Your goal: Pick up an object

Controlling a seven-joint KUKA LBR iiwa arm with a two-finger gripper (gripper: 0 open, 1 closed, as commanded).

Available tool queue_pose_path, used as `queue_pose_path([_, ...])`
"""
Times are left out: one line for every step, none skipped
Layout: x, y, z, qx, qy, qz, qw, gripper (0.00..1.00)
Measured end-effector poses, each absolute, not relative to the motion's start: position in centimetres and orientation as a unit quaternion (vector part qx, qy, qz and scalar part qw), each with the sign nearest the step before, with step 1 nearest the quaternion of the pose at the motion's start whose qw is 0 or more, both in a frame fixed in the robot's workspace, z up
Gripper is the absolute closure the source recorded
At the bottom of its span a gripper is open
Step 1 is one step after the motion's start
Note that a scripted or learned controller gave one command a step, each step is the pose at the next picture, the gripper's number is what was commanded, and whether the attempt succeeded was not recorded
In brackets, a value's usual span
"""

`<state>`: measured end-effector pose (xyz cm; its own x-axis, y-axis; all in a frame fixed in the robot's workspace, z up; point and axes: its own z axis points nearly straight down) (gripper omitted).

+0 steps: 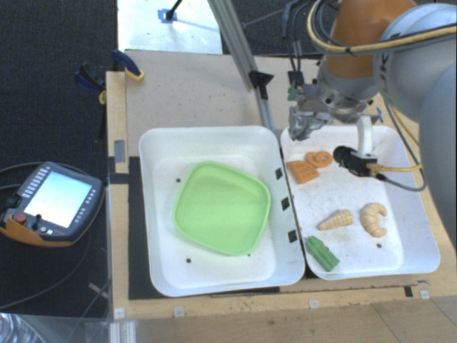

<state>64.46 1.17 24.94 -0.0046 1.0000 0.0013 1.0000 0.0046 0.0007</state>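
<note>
Over the right-hand bin (418,252), the gripper (305,126) is hovering near the far-left corner, holding nothing visible; how wide it is set cannot be told. Just below it, toy pastries, a waffle (302,171) and a pretzel (319,158), are lying. The approach appears under way; next, a straight descent onto one piece.
</note>
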Motion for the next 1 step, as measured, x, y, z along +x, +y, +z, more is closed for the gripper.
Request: queue_pose_path([65.83, 5.25, 24.48, -0.706, -0.708, -0.0006, 0.0, 1.0])
